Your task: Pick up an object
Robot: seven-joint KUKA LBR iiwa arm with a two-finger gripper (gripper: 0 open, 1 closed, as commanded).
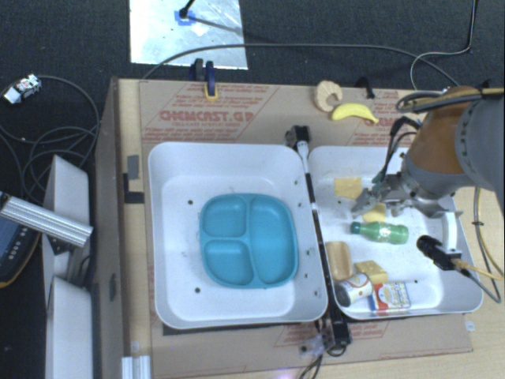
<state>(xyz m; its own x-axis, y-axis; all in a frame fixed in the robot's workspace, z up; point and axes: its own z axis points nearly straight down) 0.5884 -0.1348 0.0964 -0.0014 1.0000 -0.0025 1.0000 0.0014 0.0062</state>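
**Pincer working down among the clutter of the right bin**

The pincer (377, 204) is hanging low over the right bin (458, 298), just above a small yellow piece (375, 211) and beside the green bottle (380, 230). How far its fingers are parted I cannot tell, and nothing is visibly caught in it. The likely targets are lying close together: the yellow block (348, 187) toward the divider, the bottle on its side, a tan piece (338, 259) and a red-and-white carton (390, 296) nearer the front wall.

To do this well, I judge the arm is needing to settle squarely over one item; the bottle is round and may be rolling away under a glancing touch.

Open room is lying mostly along the far wall of this bin. The left bin (177, 290) is carrying a blue divided plate (248, 239), and a banana (353, 113) is resting on the tabletop (237, 117) beyond the bins.
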